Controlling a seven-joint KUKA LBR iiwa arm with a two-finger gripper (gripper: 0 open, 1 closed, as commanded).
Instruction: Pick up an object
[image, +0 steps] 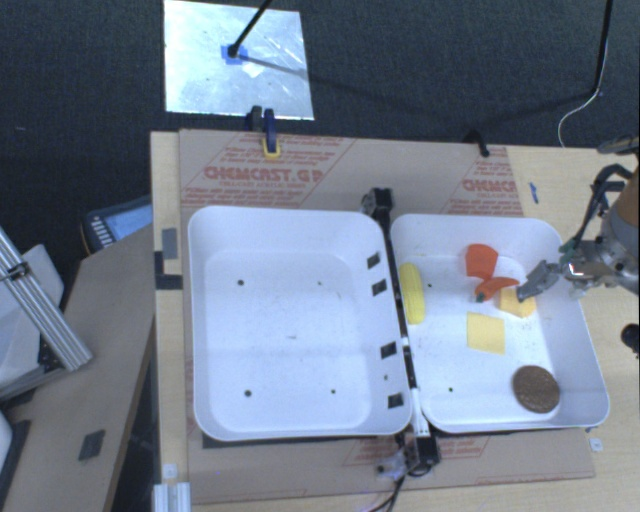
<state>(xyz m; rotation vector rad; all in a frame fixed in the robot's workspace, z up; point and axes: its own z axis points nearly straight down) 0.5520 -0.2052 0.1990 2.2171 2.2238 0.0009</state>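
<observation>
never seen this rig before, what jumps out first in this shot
The bright clutter in the right bin: a yellow corn-like piece by its left wall, an orange piece, a yellow square and a brown disc. The gripper sits over a small yellow block there.

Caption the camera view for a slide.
Tool reaching into the right bin beside orange pieces, with yellow blocks, a yellow cylinder and a brown disc.
</observation>
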